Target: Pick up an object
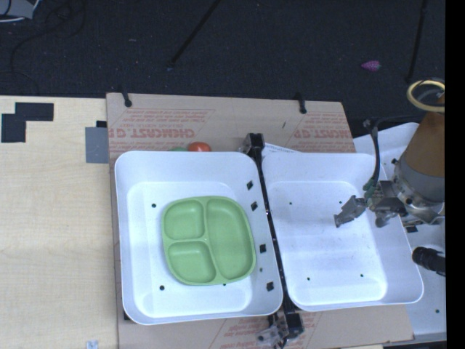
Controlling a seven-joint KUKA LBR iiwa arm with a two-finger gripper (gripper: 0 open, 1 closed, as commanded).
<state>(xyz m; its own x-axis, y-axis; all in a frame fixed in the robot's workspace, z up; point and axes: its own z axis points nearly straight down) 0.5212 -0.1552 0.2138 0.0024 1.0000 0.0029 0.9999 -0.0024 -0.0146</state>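
Green divided plate [208, 239] in left bin [138, 195]; end effector [363, 211] over right bin [327, 282], grip state unclear.

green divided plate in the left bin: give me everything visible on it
The pale green, three-compartment plastic-looking plate is a rounded square with a raised rim and ridges splitting it into two smaller wells on the view's left and one long well on the right. All wells look bare. It lies flat, right side up, turned slightly askew, on the floor of the left shallow white bin, roughly central. It looks intact and touches only the bin floor. The arm's two-finger gripper is over the other bin, well apart.
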